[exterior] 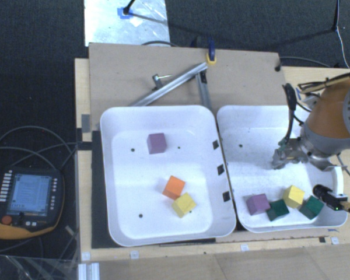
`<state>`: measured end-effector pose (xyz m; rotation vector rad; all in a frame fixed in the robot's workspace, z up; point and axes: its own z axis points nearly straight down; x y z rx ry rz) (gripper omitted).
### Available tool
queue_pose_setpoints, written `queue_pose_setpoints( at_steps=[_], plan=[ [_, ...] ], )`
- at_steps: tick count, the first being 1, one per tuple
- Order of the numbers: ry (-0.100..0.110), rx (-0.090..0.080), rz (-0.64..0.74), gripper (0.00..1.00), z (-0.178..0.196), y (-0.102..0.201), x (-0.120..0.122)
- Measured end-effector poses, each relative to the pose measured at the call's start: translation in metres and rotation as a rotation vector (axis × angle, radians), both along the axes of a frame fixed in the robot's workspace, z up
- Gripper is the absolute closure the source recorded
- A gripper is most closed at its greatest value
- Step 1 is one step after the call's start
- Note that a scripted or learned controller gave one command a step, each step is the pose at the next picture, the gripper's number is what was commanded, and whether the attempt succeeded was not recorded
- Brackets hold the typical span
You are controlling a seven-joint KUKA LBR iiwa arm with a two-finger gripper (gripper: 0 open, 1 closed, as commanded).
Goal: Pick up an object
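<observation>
Bright, even overhead light, glare on white bins (163,112), soft, slightly blurry detail.

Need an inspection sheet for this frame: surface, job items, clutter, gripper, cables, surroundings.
Surface: bench bears a left bin and a right bin side by side on a brown board.
Job's things: left bin holds a purple cube, an orange cube and a yellow cube, the last two touching. Right bin holds a purple cube, two green cubes and a yellow cube, clustered by its near wall.
Clutter: metal bar lying behind the left bin.
Gripper: gripper is low over the right bin, apart from the cubes.
Cables: loops on the floor by the handheld controller.
Surroundings: dark carpet, shiny floor plate.
</observation>
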<state>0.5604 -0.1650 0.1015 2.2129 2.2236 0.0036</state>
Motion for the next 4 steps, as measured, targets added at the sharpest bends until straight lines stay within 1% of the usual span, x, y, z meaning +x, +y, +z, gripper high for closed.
queue_pose_setpoints(
  at_steps=[1, 2, 3, 4],
  plan=[
    [-0.001, -0.001, -0.002, 1.00, 0.045, -0.005, 0.000],
    [-0.004, -0.002, -0.001, 1.00, 0.108, -0.011, 0.001],
    [-0.002, -0.001, -0.001, 1.00, 0.154, -0.017, 0.005],
    [0.002, 0.003, 0.006, 1.00, 0.162, 0.038, 0.003]
  ],
)
